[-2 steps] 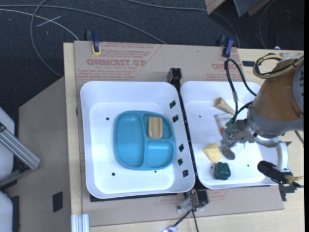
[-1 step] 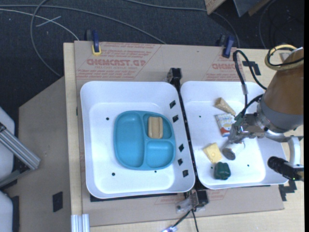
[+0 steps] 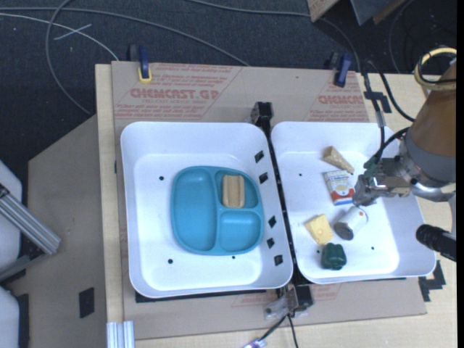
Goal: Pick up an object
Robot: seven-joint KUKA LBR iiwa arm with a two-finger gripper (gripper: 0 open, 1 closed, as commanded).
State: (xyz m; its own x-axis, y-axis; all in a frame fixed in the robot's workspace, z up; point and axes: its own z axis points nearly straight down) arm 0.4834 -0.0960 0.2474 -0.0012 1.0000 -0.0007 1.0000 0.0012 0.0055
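Observation:
In the right bin (image 3: 384,263) lie several small objects. A tan wedge (image 3: 338,158) is at the back. A red and white packet (image 3: 338,187) sits below it. Toward the front are a yellow block (image 3: 319,229), a grey cylinder (image 3: 350,223) and a dark green lump (image 3: 333,256). My gripper (image 3: 364,192) reaches in from the right and hangs low just right of the packet and above the grey cylinder. I see nothing held in it.
The left bin (image 3: 145,194) holds a blue divided plate (image 3: 199,216) with a tan piece (image 3: 233,191) in its upper right compartment. A black divider with clips (image 3: 270,187) runs between the bins. Cables trail across the floor behind the bench.

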